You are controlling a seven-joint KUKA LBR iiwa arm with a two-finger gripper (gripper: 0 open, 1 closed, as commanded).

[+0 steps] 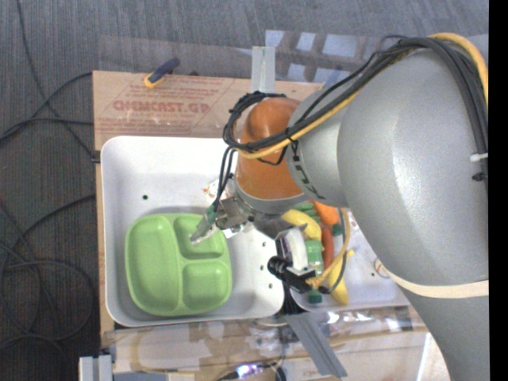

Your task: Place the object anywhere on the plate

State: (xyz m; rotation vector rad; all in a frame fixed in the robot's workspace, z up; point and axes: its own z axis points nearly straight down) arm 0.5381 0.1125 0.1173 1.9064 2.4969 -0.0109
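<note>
A light green plate (163,272) with three compartments lies in the front half of the left white bin (135,165). My gripper (203,230) hangs over the plate's far right corner, at the rim of its upper compartment. The grey arm with its orange band reaches in from the right and hides the space behind the gripper. Whether anything is held in the gripper is hidden. No loose object is visible on the plate.
In the right bin, partly under the arm, lie a yellow banana (341,276), an orange carrot (326,215) and a green item (314,252). A cardboard sheet (159,105) lies behind the left bin, with a small clamp (161,71) at its far edge.
</note>
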